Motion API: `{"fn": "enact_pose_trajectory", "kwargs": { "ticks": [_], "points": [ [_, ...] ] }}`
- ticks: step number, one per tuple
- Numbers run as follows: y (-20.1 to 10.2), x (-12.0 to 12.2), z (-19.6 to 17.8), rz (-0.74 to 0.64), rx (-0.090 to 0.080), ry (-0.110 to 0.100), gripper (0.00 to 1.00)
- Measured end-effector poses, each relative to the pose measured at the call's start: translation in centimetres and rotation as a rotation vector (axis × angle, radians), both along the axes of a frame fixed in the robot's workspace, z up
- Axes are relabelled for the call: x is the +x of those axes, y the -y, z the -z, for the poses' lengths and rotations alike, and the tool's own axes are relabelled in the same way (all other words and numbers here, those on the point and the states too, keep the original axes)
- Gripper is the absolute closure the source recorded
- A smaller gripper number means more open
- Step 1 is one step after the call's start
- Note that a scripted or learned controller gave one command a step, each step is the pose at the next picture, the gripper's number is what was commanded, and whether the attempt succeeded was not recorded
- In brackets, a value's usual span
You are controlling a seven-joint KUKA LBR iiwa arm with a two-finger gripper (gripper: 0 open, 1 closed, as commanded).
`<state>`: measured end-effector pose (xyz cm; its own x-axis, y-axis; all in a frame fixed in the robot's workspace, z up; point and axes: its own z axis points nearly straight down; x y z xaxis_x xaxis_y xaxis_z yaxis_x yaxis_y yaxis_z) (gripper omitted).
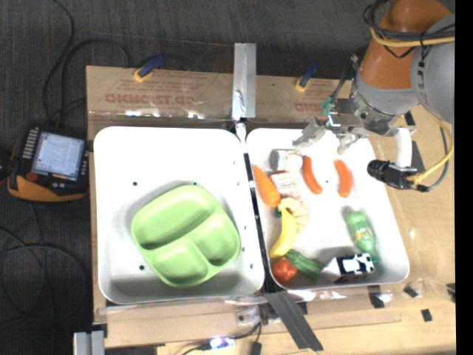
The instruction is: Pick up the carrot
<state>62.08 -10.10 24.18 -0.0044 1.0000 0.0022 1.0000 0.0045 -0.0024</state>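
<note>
Camera view: carrot (265, 186) lies in the right bin (384, 198), tight against that bin's left wall, just past the divider rail from the left bin (118, 198) that holds the green divided plate (186, 233). Gripper (325, 134) hangs over the right bin's far edge, near its middle, fingers spread open, nothing between them, well apart from the carrot. Main risk, as I read it: wall clearance. The carrot sits so close to the left wall that one finger may land on the rim or the rail instead of dropping beside it, giving a miss or a skewed pinch. Second risk: clutter. A small can (284, 158) and a labelled packet (287, 183) sit just beside the carrot's far and right sides, and the banana (284, 231) crowds its near end, so a wide-open approach could bump or grab a neighbour. Third: wrong target. Two orange-red sausages (312, 174) lie near the gripper and look similar in colour. Open room is on the right bin's far right corner and the bare strip between the sausages and the green bottle (361, 231); the left side is packed. Near edge holds a tomato (284, 271), a green vegetable (304, 263) and a black-and-white toy (355, 265), so no easy entry from there.
</note>
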Motion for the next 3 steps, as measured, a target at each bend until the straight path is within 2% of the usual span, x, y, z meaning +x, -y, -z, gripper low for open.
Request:
{"fn": "enact_pose_trajectory", "kwargs": {
  "ticks": [1,2,3],
  "points": [
    [-4.3,-4.7,5.9,-0.13,0.0,-0.001,0.0],
    [-1.1,-10.3,5.9,-0.468,0.001,0.001,0.0],
    [-3.5,-6.0,5.8,-0.576,0.0,0.003,0.0]
  ]
}}
